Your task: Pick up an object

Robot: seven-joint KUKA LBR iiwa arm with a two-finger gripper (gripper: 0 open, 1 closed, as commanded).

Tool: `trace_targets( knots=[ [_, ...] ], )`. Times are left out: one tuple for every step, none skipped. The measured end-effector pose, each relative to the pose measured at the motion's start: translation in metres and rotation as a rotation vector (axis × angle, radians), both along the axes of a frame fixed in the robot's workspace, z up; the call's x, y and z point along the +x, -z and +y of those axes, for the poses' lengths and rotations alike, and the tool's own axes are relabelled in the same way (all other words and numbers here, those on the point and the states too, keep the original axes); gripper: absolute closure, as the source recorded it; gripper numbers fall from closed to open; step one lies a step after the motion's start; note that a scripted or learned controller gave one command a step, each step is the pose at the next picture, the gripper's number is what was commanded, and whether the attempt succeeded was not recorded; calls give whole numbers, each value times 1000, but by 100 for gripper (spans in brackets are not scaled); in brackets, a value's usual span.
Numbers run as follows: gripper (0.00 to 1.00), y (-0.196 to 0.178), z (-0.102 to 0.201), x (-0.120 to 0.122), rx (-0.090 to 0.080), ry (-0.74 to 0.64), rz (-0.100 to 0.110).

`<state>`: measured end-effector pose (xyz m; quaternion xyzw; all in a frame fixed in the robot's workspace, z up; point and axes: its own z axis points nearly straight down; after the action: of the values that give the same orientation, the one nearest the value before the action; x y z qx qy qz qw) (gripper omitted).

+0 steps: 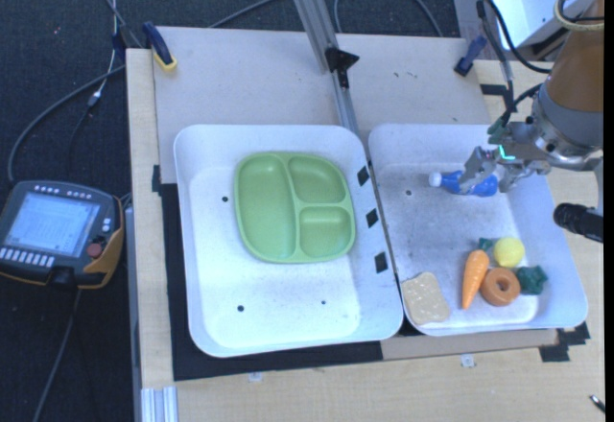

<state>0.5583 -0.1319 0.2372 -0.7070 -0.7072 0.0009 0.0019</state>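
Bench with two white bins, pincer low in right bin, touching blue object, grip unclear

The claw hangs over, perhaps touching, a blue object.

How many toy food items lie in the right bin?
4: a cracker at the near-left corner, then a carrot, a donut and a lemon clustered near-right. Something green beside them is unclear.
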Motion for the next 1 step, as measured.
trace_targets(
  knots=[
    [0,-1,0,1,0,-1,-3]
  ],
)
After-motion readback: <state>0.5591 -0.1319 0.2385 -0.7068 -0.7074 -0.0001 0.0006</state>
